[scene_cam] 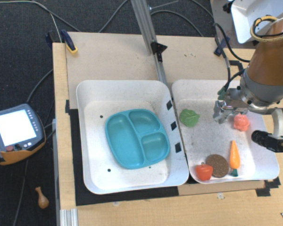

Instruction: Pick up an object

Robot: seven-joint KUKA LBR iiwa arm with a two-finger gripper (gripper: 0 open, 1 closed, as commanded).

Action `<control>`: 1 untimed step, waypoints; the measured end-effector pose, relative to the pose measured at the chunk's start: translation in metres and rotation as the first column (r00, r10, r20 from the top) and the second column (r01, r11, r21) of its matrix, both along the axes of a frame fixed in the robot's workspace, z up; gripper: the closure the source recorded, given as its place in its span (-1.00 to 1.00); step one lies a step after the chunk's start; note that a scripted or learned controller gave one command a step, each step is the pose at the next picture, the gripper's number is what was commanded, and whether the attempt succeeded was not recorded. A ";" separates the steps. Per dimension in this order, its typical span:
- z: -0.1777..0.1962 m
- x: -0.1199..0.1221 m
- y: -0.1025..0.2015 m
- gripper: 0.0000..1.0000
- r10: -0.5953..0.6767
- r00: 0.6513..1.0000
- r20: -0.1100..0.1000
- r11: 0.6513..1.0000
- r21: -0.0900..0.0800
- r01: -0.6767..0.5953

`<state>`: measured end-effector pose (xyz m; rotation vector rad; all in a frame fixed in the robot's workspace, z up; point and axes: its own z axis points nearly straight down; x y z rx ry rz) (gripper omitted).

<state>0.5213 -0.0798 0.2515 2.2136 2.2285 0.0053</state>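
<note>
While the grey arm with the orange band [269,55] reaches in over the right shallow white plastic bin [198,128], the pincer [222,111] hangs low near that bin's far right part, just left of a small pink lumpy toy [241,122]. Nothing sits between its tips; whether it stands wide or narrow, cannot tell, the tips are small and dark against the wrist hardware.

Camera view, right bin: a green leafy toy vegetable [189,117] lies near the bin's far left side, apart from the pincer. An orange toy carrot [234,155] lies toward the near right corner, with a brown round disc-like toy [218,165] and a red toy tomato [203,172] beside each other at the near edge.

Left shallow white plastic bin [92,126]: a teal plastic divided tray [137,137] fills its middle.

Step, as judged: approach, before any grasp. The pink toy looks the nearest candidate. The next move calls for shifting the pincer right to straddle it, dropping to the bin floor, then closing. Risk: the pincer nudges the toy toward the bin's right wall instead of catching it.
</note>
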 end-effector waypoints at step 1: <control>-0.014 0.009 0.055 1.00 -0.001 1.000 -0.005 1.000 0.001 0.001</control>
